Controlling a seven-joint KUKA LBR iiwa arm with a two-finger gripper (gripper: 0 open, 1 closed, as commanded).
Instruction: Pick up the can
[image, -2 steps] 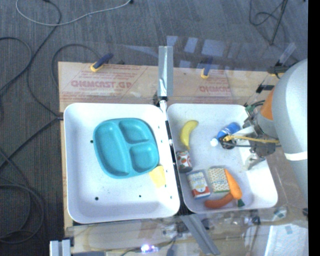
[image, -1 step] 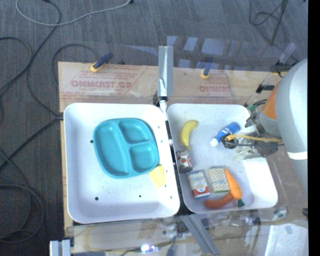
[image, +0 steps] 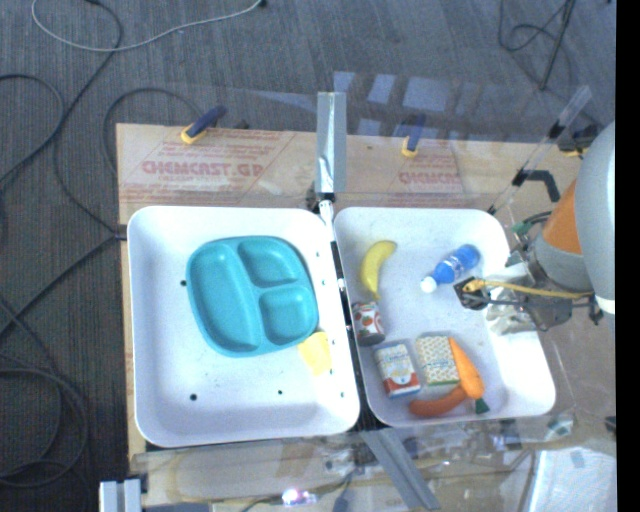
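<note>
Can (image: 367, 322) lies in the right bin (image: 520, 380), close against its left wall, below the banana (image: 376, 266) and just above-left of a small box (image: 397, 368). The arm (image: 612, 230) reaches over the bin's right edge, near the bottle (image: 452, 267). Whether the jaws are wide or narrow cannot be told.

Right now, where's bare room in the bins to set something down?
Left bin: wide strip between teal tray and front wall. Right bin: patch between banana, bottle and cartons. Crowded: its front, cartons beside carrot, can close by.

Robot lab: clamped bench (image: 220, 165), floor cables (image: 150, 91)
</note>
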